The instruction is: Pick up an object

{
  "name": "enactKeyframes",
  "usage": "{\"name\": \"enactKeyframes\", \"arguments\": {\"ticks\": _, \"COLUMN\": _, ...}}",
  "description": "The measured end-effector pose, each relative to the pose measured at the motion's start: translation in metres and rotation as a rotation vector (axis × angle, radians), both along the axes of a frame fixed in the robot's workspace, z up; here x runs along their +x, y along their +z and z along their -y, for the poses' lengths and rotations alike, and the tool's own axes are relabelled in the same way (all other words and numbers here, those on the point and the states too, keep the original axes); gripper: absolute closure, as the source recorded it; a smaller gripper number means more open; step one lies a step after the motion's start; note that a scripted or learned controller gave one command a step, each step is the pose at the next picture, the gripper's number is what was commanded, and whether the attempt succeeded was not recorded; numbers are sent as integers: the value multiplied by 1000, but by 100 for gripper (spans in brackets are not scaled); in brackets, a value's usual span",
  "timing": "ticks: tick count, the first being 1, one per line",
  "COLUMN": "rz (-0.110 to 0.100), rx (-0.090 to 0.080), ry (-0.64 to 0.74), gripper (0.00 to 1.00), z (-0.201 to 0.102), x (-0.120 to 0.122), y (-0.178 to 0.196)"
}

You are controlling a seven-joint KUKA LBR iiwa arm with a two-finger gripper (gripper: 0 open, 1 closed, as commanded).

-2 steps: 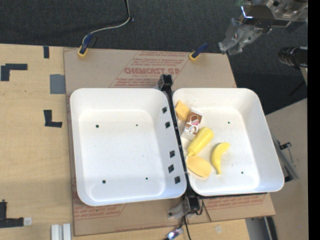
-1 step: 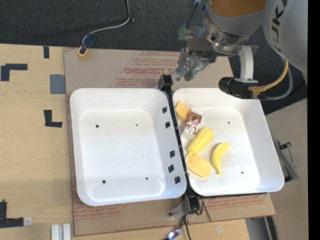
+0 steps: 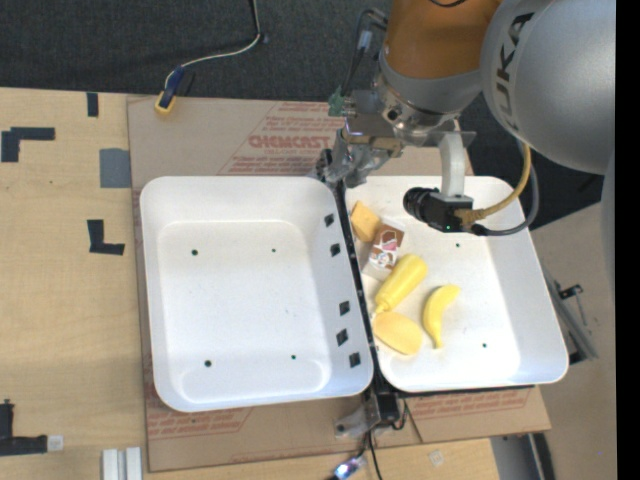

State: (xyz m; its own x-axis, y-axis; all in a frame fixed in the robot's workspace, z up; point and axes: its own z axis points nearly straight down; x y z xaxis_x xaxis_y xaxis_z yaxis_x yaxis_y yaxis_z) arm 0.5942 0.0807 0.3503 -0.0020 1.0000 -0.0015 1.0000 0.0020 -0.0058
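Note:
Several small objects lie in the right bin point(image 3: 500, 298) near its left wall: a tan wedge point(image 3: 364, 220), a small brown and white packet point(image 3: 385, 248), a yellow corn-like piece point(image 3: 400, 280), a yellow banana point(image 3: 438, 313) and a yellow-orange lump point(image 3: 398, 334). My gripper point(image 3: 345, 168) hangs from the grey and orange arm above the far left corner of the right bin, just beyond the tan wedge. I see nothing held in it.
The left bin point(image 3: 240, 288) stands beside the right one, sharing a middle wall with black clips point(image 3: 345, 298). Both rest on a cardboard sheet point(image 3: 270, 143). A black cable with a yellow plug point(image 3: 168, 96) lies at the back left.

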Motion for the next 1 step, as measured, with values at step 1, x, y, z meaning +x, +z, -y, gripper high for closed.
{"name": "enactKeyframes", "arguments": {"ticks": 1, "rz": 2, "rx": 0, "ry": -3, "gripper": 100, "z": 22, "x": -12, "y": -18}}
